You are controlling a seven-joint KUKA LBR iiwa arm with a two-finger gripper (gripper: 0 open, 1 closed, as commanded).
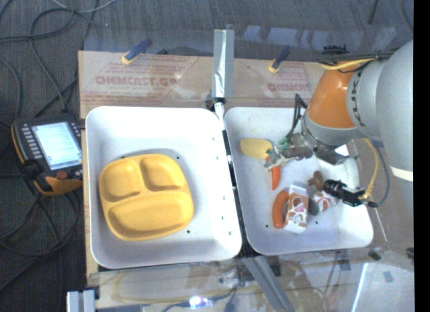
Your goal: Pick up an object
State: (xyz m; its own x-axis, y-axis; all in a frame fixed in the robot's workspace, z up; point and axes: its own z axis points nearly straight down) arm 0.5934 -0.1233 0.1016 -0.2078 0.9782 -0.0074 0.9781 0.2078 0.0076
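My gripper (278, 154) is low in the right bin (349, 237), near its upper left part. It sits just right of a pale yellow lemon-shaped object (254, 147) and directly above the top end of a small orange carrot (275, 177). Whether it touches the carrot is unclear. Lower in the bin lie an orange-red sausage (279, 209), a white and red packet (296, 210) beside it, a smaller red and white piece (322, 202) and a small brown object (316, 181).
The left bin (121, 119) holds a yellow divided tray (146, 195). A handheld control pendant (48, 148) lies off the bench to the left. The grey arm with its orange band (336, 99) reaches in over the right bin's upper right corner.
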